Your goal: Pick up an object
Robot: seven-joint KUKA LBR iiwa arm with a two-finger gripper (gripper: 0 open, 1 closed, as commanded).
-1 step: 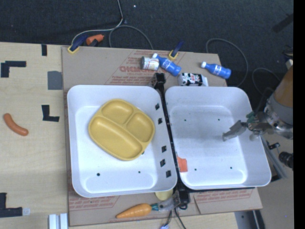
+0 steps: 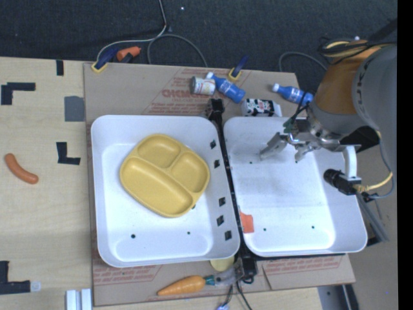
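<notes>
A yellow divided plate (image 2: 164, 174) lies in the left white bin (image 2: 103, 173), tilted toward the bin's centre. My gripper (image 2: 281, 154) hangs over the upper part of the right white bin (image 2: 322, 237), well to the right of the plate. Its two grey fingers (image 2: 271, 147) are spread apart and there is nothing between them. A small orange tag (image 2: 247, 223) lies at the right bin's left wall.
A toy sausage (image 2: 20, 168) lies on the bench at far left. A toy carrot (image 2: 181, 286) rests below the bins. Blue and white bottles (image 2: 219, 86) and a blue clamp (image 2: 239, 66) sit behind the bins. Cables run across the back.
</notes>
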